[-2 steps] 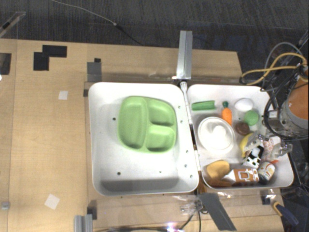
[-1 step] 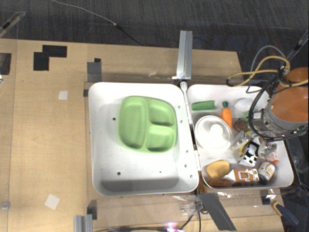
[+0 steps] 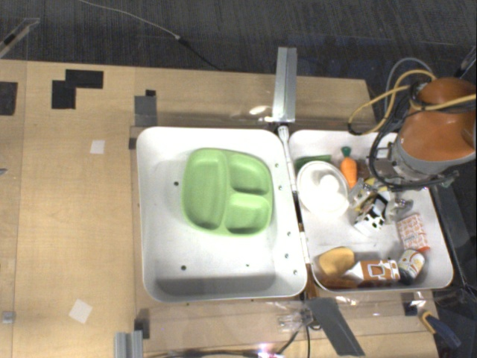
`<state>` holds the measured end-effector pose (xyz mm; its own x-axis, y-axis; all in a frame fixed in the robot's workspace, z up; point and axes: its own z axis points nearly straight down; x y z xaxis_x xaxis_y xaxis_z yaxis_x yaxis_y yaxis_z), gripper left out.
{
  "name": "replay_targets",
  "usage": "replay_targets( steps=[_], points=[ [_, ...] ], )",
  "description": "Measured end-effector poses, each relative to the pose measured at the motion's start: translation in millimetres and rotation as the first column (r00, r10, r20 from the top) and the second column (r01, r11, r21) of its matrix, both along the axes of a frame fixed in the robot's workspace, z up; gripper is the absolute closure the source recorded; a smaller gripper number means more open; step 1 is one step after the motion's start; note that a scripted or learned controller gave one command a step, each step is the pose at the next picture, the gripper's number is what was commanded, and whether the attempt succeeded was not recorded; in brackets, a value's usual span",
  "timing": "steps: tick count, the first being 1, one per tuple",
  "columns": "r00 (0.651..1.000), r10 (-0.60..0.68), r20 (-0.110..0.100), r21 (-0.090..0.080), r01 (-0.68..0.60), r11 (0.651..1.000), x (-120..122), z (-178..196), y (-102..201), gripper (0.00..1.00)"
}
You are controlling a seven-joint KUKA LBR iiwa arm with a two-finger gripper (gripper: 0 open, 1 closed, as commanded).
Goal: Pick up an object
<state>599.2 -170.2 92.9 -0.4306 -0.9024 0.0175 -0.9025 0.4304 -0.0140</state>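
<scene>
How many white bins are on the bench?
2. The left bin holds a green tray. The right bin sits beside it, with a carrot and other small things inside, under the gripper.

A single fixed camera looks down on the counter from above at a slant, far enough back to take in both white bins, the left bin and the right bin, side by side, plus dark floor beyond; the arm enters from the frame's right
</scene>
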Motion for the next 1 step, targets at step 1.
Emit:
replay_targets(
  steps=[1],
  points=[
    [0.999,-0.034,-0.003,-0.009,0.034,0.999,8.6,-1.3,0.9,0.00]
  ],
)
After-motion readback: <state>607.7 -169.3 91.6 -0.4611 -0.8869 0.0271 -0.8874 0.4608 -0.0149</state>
